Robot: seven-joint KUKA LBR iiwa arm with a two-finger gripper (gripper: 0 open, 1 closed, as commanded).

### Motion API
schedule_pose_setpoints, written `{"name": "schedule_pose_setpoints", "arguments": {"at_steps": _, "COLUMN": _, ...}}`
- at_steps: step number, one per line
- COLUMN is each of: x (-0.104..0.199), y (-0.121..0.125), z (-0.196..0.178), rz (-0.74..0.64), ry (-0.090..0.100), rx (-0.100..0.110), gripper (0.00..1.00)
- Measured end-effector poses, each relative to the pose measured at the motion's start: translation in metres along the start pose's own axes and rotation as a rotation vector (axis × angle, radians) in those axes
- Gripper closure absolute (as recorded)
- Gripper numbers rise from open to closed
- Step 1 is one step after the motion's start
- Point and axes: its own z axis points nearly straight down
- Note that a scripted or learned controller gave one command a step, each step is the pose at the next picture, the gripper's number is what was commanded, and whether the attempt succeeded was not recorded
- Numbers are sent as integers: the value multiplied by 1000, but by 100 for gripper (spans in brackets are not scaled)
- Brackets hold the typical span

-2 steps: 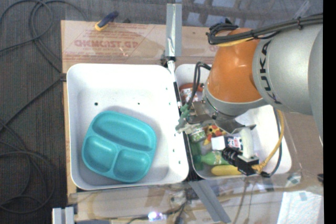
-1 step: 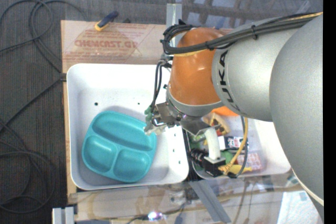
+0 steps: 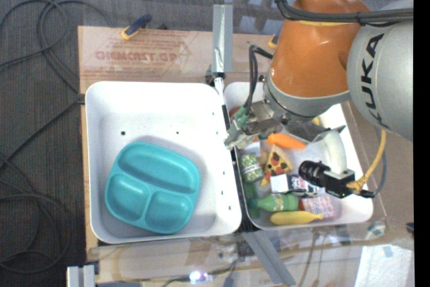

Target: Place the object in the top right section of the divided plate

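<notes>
I have the pincer low over the right bin's upper left corner, amid the toy food; whether it is apart or clamped I cannot tell. The teal divided plate lies lower left of it in the left bin, its long axis running left-right.

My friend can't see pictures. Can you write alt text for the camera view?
A grey and orange robot arm reaches over the right white bin, which holds toy food. The left white bin holds a teal divided plate.
</notes>
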Motion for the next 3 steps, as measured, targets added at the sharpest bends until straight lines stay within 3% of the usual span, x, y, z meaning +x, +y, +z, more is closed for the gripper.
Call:
{"name": "schedule_pose_setpoints", "arguments": {"at_steps": 1, "x": 12, "y": 4, "z": -104, "rz": -281, "ry": 1, "rx": -1, "gripper": 100}}
{"name": "schedule_pose_setpoints", "arguments": {"at_steps": 2, "x": 51, "y": 13, "z": 52, "rz": -485, "ry": 4, "rx": 1, "gripper": 100}}
{"name": "schedule_pose_setpoints", "arguments": {"at_steps": 3, "x": 20, "y": 6, "z": -44, "rz": -738, "ry": 0, "rx": -2, "gripper": 100}}
